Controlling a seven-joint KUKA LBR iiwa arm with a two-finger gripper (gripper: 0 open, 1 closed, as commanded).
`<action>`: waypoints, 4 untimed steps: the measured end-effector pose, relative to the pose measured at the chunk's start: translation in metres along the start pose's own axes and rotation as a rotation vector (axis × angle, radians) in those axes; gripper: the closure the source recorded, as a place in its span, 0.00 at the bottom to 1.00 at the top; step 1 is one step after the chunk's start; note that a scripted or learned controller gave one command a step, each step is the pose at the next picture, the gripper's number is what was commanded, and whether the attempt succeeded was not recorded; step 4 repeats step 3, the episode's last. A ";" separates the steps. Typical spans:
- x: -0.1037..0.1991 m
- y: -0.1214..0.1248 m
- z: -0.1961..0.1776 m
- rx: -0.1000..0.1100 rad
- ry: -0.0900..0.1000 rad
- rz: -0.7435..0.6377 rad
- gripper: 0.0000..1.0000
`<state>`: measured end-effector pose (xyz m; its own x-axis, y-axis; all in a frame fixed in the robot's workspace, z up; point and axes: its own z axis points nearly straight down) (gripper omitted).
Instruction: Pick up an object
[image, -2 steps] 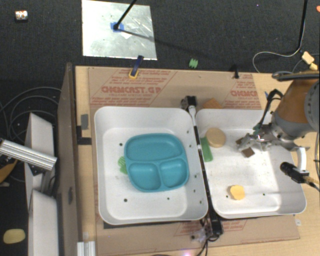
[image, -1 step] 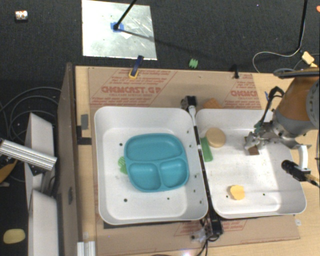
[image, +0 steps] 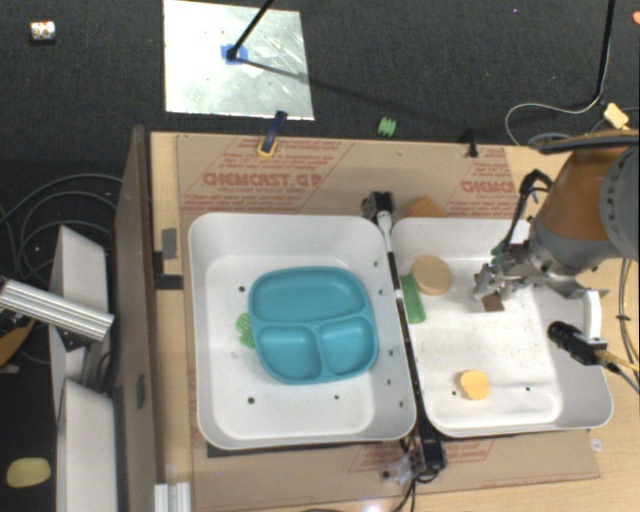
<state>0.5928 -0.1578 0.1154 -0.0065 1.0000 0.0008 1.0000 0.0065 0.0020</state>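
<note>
Lettering "CHEMCAST" on brown board (image: 262, 180), pincer (image: 492, 285) over right bin (image: 520, 400), grip state unclear

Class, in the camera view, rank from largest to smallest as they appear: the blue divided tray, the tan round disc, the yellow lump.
1. Blue divided tray
2. Tan round disc
3. Yellow lump, only slightly smaller than the disc

Shiny sheet (image: 238, 58); coiled cables (image: 50, 215), perhaps.

floor (image: 420, 60): dark carpet | bench (image: 300, 165): cardboard-topped | cables (image: 60, 210) at left
</note>
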 end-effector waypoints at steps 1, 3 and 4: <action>-0.012 -0.040 -0.052 0.001 -0.001 0.007 1.00; 0.107 -0.022 -0.114 0.001 0.001 -0.003 1.00; 0.107 -0.022 -0.114 0.001 0.001 -0.003 1.00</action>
